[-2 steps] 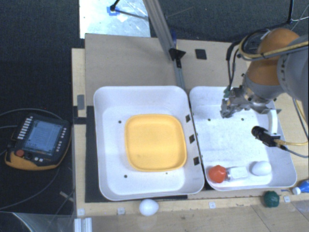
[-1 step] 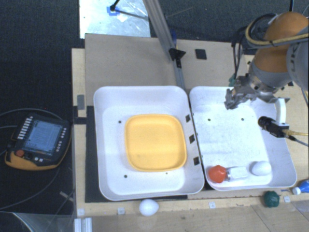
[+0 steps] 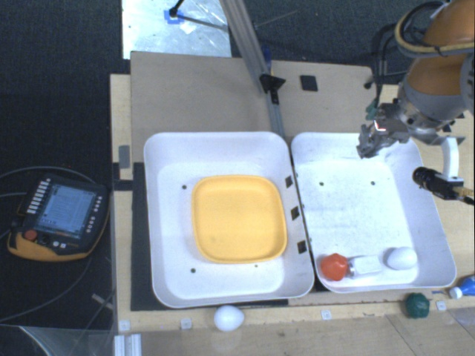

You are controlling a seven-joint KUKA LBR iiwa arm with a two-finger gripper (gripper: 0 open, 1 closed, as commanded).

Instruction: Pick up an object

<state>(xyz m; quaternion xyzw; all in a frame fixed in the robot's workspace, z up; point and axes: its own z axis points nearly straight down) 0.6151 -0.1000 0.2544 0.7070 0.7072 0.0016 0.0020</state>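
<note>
A white egg-shaped object lies on the bench just outside the near rim of the left bin, with a dark green ball and a blue-and-white item beyond the right bin's near right corner. Inside the right bin, along its near wall, an orange-red ball, a small white block touching it and a white egg sit in a row. A square yellow plate rests in the middle of the left bin. The grey arm reaches in from the right; its gripper hangs over the right bin's far edge, well apart from the three objects, and whether it is released or clenched cannot be told. A teach pendant lies on the dark floor at left.
</note>
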